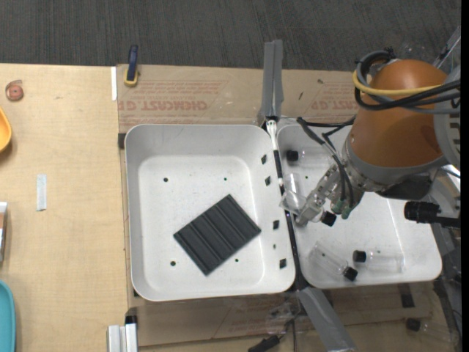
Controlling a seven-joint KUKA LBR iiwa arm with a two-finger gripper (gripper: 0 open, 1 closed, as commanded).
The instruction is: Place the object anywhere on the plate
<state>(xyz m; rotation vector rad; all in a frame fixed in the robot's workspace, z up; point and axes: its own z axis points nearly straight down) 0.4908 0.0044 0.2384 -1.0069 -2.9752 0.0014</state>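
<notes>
A dark grey ribbed plate [218,234] lies flat and turned at an angle in the left bin [135,196]. The right bin [418,270] holds several clear tubes with black caps: two near its front edge [333,262] [377,257] and a small one at the back left [292,155]. Another clear tube [291,189] stands against the right bin's left wall. My gripper [302,213] hangs low just right of that wall, beside this tube. I cannot make out whether anything is held in it. The orange wrist band [399,116] covers the back of the right bin.
A raised divider [282,196] with black clips separates the two bins. Cardboard [190,94] lies behind them with a blue-handled clamp [132,64] on it. The wooden bench [58,196] stretches to the left, with small items at its left edge.
</notes>
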